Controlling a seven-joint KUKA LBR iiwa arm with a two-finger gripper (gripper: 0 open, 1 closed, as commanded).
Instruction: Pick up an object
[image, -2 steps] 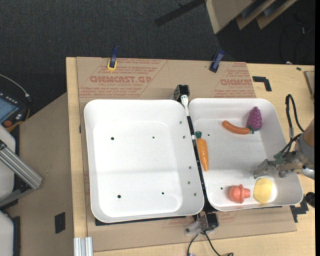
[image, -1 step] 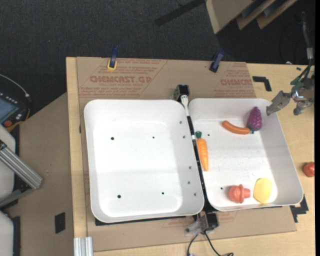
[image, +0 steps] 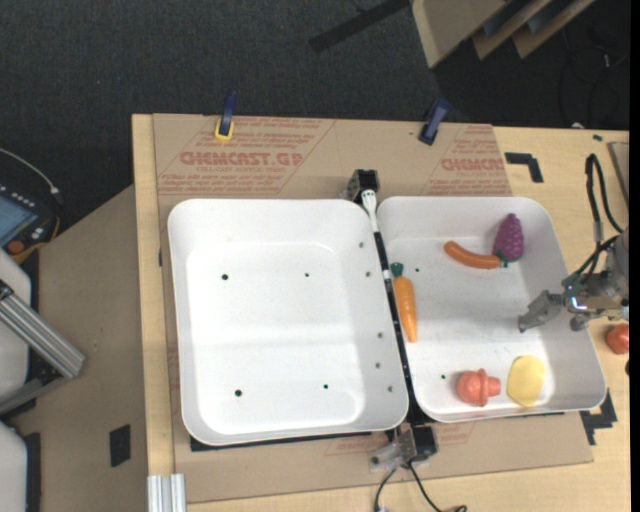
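The pincer (image: 545, 310) sits low over the right bin (image: 560, 225), near that bin's right wall. I cannot tell how it is set.

There are five toys to choose from, all in the right bin. The yellow lemon (image: 527, 380) lies in the near right corner, with the red toy (image: 478, 387) just beside it. The lemon is the closest one to the pincer, so I think it is the best pick. To do it well, the pincer should come straight down over the lemon's middle, because round things can slip away.

The red toy is so near the lemon that it may get bumped. The bin's wall is close too.

The carrot (image: 404, 308) lies along the left wall. The orange sausage (image: 472, 256) and the purple grapes (image: 509, 238) touch near the far right corner.

The left bin (image: 200, 230) sits beside it on the tabletop (image: 160, 160).
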